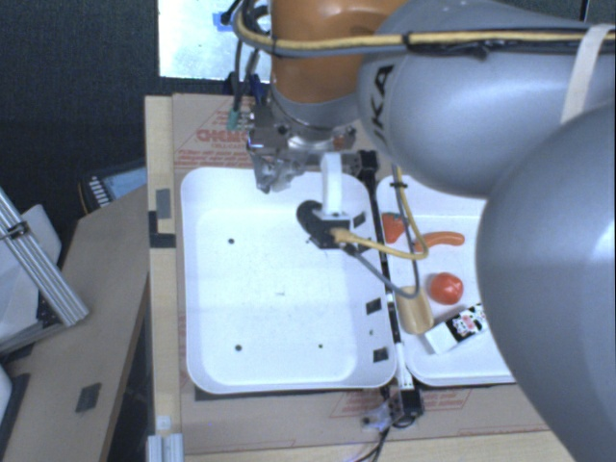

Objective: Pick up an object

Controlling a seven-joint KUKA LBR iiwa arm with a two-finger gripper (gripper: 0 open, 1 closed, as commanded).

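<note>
Gripper hovers at the left bin's far corner
Jaws – apart or together, I cannot tell; best cross to the right bin and centre over the 1 red ball.

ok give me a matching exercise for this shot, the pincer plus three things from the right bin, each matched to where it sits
Things
1. red ball
2. white box with black print
3. orange strip
4. pincer

Places
a. over the far end of the left bin
b. right bin, nearest its front rim of the three
c. right bin, farthest back of the three
d. right bin, between the other two

Pairs: 1-d, 2-b, 3-c, 4-a
</note>
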